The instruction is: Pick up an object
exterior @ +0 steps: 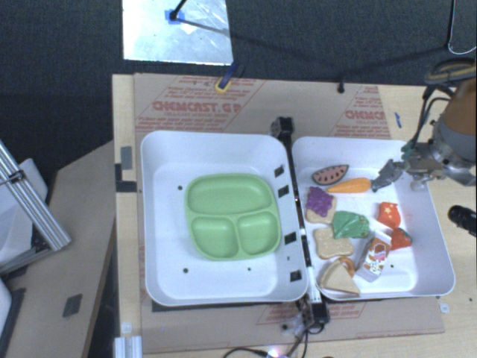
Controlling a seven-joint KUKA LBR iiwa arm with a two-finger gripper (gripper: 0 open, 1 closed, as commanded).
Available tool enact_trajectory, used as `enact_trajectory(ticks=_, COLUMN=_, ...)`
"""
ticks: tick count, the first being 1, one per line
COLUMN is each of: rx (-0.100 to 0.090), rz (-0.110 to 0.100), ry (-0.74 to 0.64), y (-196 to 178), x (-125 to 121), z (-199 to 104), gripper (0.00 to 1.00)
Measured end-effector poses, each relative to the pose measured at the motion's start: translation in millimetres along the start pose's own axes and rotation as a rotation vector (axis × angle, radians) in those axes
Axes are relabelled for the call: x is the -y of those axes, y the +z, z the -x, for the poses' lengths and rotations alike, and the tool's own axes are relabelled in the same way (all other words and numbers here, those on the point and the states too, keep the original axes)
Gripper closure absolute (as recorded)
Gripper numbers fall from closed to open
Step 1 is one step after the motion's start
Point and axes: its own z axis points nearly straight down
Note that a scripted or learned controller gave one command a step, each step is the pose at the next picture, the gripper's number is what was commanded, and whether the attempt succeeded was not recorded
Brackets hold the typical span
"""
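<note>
Right white bin (428, 233) holds an orange carrot (349, 186); gripper (389, 174) beside it, spread.

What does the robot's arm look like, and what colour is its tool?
The arm is grey, rounded and chunky, with an orange band just above the wrist. A thin dark cable loops along its side. At the end sits the tool, made of dull grey metal with small pointed parts.

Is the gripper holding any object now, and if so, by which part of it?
Nothing is held. The gripper hangs above the right bin, just right of the carrot, with nothing between its fingers.
</note>
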Motion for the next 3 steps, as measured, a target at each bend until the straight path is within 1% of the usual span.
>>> enact_trajectory(ticks=1, rx=0.002, rz=0.012, ry=-0.003, y=-6, x=-3, z=0, gripper=0.0)
enact_trajectory(ticks=2, rx=0.001, rz=0.007, ry=-0.002, y=55, x=-3, z=-7, gripper=0.0)
enact_trajectory(ticks=3, rx=0.002, rz=0.009, ry=-0.001, y=96, x=-4, z=-10, gripper=0.0)
